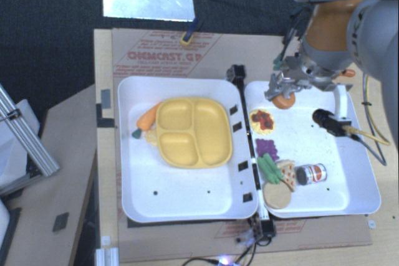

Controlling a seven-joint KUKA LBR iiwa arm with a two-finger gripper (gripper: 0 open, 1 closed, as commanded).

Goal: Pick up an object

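**Camera view: pick attempt in the right bin (352, 193).** My gripper (282, 95) hangs over the bin's far corner, next to the ridge shared with the left bin (181, 199). It is directly above a small round orange piece (285, 101), probably toy fruit, which is the nearest candidate for the pick. The gripper body hides the contact, so I cannot tell whether it is set wide or narrow, or whether the piece is gripped or merely beneath it.

**Risks.**
- A round piece may roll or squirt sideways if the close is off-centre.
- A skewed descent could strike the far wall or the ridge.
- A shallow hold could drop the piece on lifting.

**Surroundings.** A flat red-and-yellow toy food (262, 121) lies just beside the orange piece, close enough to be nudged. Along the ridge toward the near side lie purple grapes (267, 147), a green piece (269, 168), a small can (310, 174) on its side and a tan disc (277, 196), all well apart from the gripper. In the left bin, a yellow divided plate (190, 132) and a carrot (147, 116) obstruct nothing.
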